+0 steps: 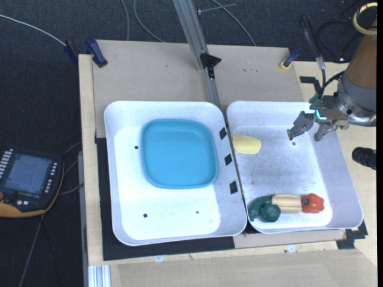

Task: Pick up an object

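Arm: The grey arm point(359, 79) comes in from the right, over the far right corner of the right bin point(335, 166).

Hand: The gripper point(312, 128) has its two fingers spread apart. Nothing is between them.

Things to pick: A yellow lump point(246, 144) lies by the left wall of the right bin. A green thing point(264, 210), a tan stick point(286, 202) and a red thing point(312, 203) lie in a row, touching, near the front wall.

Left bin: The left bin point(122, 178) has a big blue plate point(178, 153) in it.

How far along: I think the job has just begun. Nothing is picked yet. The hand must go to a thing, drop down, squeeze and lift.

Room to move: The middle of the right bin is bare, so there is lots of room there.

Edges: Every thing sits close to a wall. The yellow lump has open floor on one side, so it looks easiest. The row of three is crowded and close to the front rim.
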